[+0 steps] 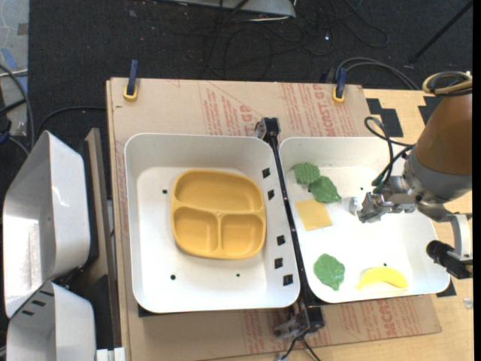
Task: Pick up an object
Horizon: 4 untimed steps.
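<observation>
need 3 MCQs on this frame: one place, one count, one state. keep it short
1. Where does the yellow divided plate lie?
A. in the left bin
B. in the right bin
C. on the cardboard outside the bins

2. How many green pieces lie in the right bin?
A. one
B. three
C. five

3. What is the state of the yellow banana?
A. held up in the hand
B. lying on the bin floor, apart from the hand
C. resting on the plate

Answers:
1 A: the plate sits in the middle of the left bin.
2 B: two pieces near the top, and, plus one lower down.
3 B: the banana lies near the bin's lower edge, while the hand is further up over the bin floor.
</observation>
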### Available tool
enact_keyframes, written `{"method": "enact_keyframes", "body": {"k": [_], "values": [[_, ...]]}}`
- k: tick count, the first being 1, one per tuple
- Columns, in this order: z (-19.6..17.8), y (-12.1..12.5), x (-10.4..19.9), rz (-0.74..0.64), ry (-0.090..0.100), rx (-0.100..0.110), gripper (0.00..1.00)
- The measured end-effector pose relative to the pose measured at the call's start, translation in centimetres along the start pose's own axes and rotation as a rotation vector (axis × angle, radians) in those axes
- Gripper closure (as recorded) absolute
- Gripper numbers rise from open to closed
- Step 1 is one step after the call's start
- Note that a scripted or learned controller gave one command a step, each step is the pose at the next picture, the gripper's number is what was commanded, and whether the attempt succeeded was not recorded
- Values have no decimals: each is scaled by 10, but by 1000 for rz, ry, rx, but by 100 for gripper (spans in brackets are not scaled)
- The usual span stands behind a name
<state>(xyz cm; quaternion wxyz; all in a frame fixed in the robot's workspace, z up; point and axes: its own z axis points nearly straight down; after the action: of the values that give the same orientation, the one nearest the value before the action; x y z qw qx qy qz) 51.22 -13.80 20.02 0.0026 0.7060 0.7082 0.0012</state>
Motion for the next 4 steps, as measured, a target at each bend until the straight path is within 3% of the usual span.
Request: {"method": "enact_keyframes", "body": {"k": [1, 4], "values": [[-29, 1, 0, -1, 0, 1, 100], [-52, 50, 162, -6, 4, 3, 100]]}}
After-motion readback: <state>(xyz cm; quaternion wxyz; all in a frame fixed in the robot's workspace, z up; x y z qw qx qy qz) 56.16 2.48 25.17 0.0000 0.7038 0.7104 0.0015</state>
